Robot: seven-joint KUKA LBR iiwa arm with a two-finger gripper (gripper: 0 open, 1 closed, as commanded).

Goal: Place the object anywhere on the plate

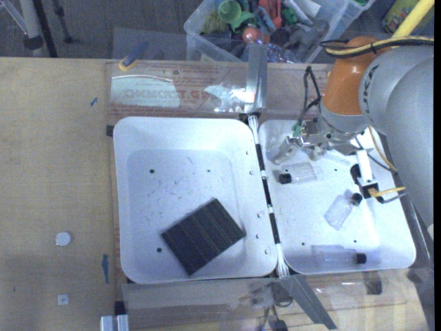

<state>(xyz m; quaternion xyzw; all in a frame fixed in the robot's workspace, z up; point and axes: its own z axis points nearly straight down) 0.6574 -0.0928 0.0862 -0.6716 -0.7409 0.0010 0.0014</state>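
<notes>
Camera view — gripper (pixel 298 145) near right bin (pixel 386 257) back edge, open/shut unclear; plate (pixel 203 235) unobstructed.

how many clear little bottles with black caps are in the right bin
3 clear plastic bottles with black caps: one near the bin's left wall, one mid-bin, one along the front edge. The grey arm may hide more at the back right.
</notes>
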